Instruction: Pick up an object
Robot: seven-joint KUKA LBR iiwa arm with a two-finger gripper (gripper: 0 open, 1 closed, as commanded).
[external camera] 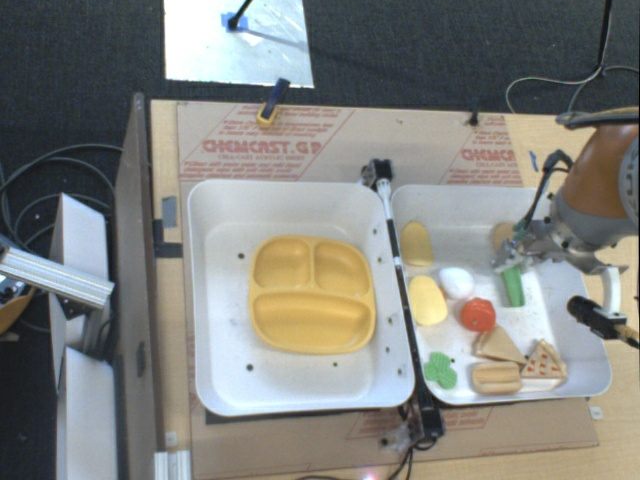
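Note:
The right bin (470,216) holds several toy foods. A green stick (513,288) lies near its right side, a red tomato (478,314) just left of it, and a white egg (457,281) beside that. Two yellow pieces (428,299) (416,244) lie along the left wall. A tan round piece (502,234) sits at the back. At the front lie a green broccoli (439,370), a bun (496,376), a sandwich wedge (497,345) and a pizza slice (542,360). My gripper (511,261) hangs low over the top end of the green stick, touching or nearly touching it.
The left bin (225,218) holds a yellow divided plate (311,293). A black clamp rail (396,258) runs between the bins. The grey arm with its orange band (600,183) covers the right bin's far right corner. Cables lie at the left and upper right.

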